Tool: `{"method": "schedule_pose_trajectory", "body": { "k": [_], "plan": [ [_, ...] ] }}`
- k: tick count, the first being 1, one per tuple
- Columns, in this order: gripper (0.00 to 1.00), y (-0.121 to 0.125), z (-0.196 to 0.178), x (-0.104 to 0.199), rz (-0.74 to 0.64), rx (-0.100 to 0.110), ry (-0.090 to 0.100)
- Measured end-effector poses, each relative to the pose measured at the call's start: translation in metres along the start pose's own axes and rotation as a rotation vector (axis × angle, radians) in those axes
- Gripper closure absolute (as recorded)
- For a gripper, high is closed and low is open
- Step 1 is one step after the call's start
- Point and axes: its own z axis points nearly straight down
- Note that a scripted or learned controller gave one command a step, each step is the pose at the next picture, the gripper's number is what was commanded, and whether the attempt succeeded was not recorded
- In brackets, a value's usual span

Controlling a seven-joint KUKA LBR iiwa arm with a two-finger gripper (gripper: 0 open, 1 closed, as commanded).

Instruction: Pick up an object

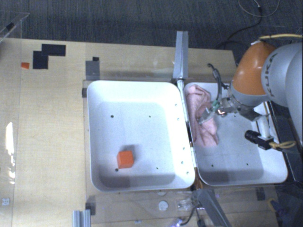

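Item: pink cloth (201, 119), crumpled against the left wall of the right bin (246, 171), where my gripper (209, 113) sits low on it for a pick; grip state undeterminable.

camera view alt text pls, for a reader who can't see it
Seen from above, a grey robot arm with an orange band reaches in from the right, its gripper over a crumpled pink cloth at the left side of the right white bin. The left white bin holds a small orange block near its front left.
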Motion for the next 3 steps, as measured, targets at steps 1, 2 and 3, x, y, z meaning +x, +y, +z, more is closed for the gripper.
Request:
{"method": "schedule_pose_trajectory", "body": {
  "k": [1, 2, 3],
  "plan": [
    [0.0, 0.009, -0.001, 0.005, -0.15, -0.002, -0.003],
    [1.0, 0.012, -0.013, 0.007, -0.15, -0.009, -0.002],
    [1.0, 0.075, -0.095, 0.042, -0.365, 0.003, 0.001]
  ]
}}
